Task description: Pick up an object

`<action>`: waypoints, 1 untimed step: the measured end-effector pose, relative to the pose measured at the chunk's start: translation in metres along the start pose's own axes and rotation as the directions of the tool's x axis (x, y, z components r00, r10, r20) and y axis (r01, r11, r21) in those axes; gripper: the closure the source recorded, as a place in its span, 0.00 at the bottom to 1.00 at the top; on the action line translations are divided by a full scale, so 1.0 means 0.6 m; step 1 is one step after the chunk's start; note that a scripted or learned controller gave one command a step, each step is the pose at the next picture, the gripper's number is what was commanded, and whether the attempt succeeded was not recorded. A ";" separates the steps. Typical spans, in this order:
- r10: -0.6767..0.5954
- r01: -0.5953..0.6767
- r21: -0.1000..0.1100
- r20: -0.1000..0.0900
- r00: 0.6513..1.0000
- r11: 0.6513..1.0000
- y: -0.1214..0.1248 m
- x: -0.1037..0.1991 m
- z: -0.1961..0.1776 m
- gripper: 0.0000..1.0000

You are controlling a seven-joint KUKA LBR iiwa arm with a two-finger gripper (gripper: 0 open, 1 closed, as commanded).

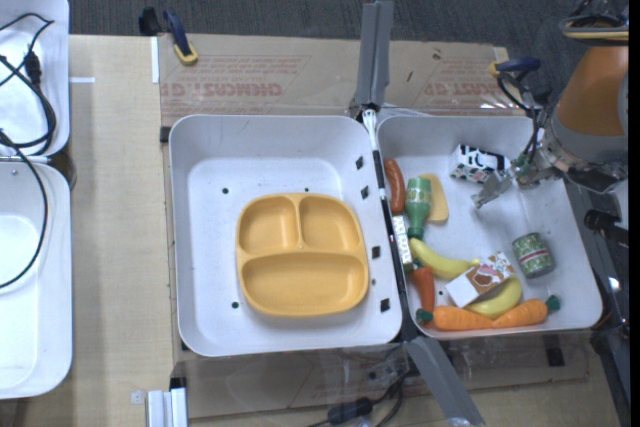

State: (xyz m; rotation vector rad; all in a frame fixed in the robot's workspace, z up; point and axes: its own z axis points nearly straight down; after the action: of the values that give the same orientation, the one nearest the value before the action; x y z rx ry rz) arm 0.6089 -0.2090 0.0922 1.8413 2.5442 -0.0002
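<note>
The right bin (585, 245) holds the loose objects. A black-and-white cow toy (478, 162) lies near its far wall. Just right of and below the toy, my gripper (507, 183) hangs low over the bin floor, open, with nothing between its fingers. Along the bin's left wall lie a red sausage (395, 185), a green bottle (417, 205) and a yellow wedge (436, 199). Nearer the front are a banana (440, 261), a small printed box (480, 280), a green can (533, 255) and a carrot (490, 317).
The left bin (200, 215) holds a yellow divided plate (300, 253). A grey post (376, 55) rises behind the wall where the two bins meet. The arm's orange band (598, 95) looms over the right bin's far right corner. Cables lie on white trays (30, 215) at the far left.
</note>
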 end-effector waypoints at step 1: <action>0.149 -0.149 -0.001 -0.005 0.989 0.989 0.062 -0.025 -0.018 0.00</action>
State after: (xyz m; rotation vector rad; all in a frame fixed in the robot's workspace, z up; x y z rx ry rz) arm 0.6490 -0.2115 0.1033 2.0278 2.4022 0.0057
